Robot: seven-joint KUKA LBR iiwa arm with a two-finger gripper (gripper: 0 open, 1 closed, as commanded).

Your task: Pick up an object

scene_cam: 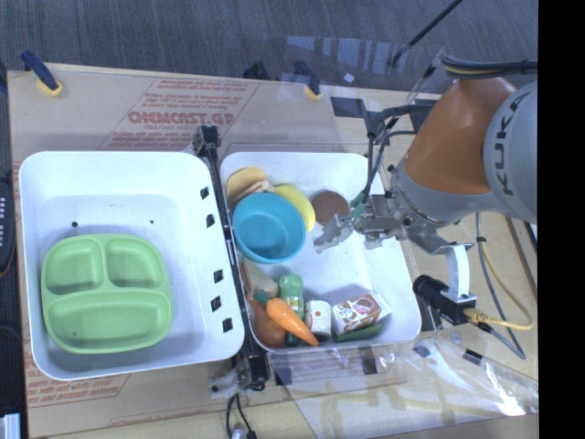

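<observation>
My gripper (335,231) hangs over the middle of the right bin (388,262), just right of a blue bowl (268,227) and just below a brown round piece (329,205). Behind the bowl lie a yellow object (302,203) and a tan item (245,184). Along the bin's near wall sit an orange carrot (285,318), a green bottle (292,293), a small can (318,318) and a small printed carton (356,314). Nothing is seen held by the gripper.
The left bin (110,181) holds a green divided tray (106,291) at its near left. The grey arm with its orange band (457,140) comes in from the right over the right bin's far corner. Cables (498,318) lie on the bench to the right.
</observation>
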